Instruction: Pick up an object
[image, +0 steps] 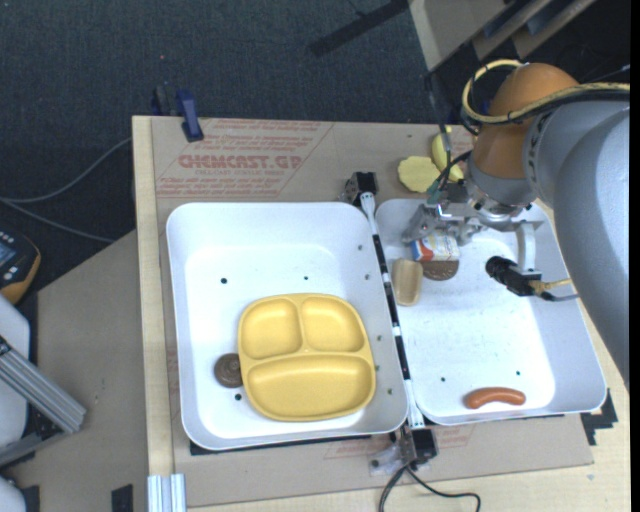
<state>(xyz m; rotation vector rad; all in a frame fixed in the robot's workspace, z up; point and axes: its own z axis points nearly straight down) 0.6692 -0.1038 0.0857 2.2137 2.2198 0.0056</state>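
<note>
My gripper (437, 243) hangs low over the far left corner of the right bin (500, 340). Right under it lies a small brown round thing (441, 268), partly covered by the gripper. A tan cup-shaped piece (407, 282) lies just left of it, against the bin's left wall. An orange-red sausage (494, 398) rests near the right bin's front edge. The left bin (200, 250) holds a yellow divided plate (304, 355), with a brown disc (228, 371) beside the plate's left edge.
A yellow object (416, 172) lies on the cardboard behind the right bin, outside both bins. A blue clip (187, 115) sits at the board's far left corner. The grey arm and its orange band (520, 110) fill the upper right.
</note>
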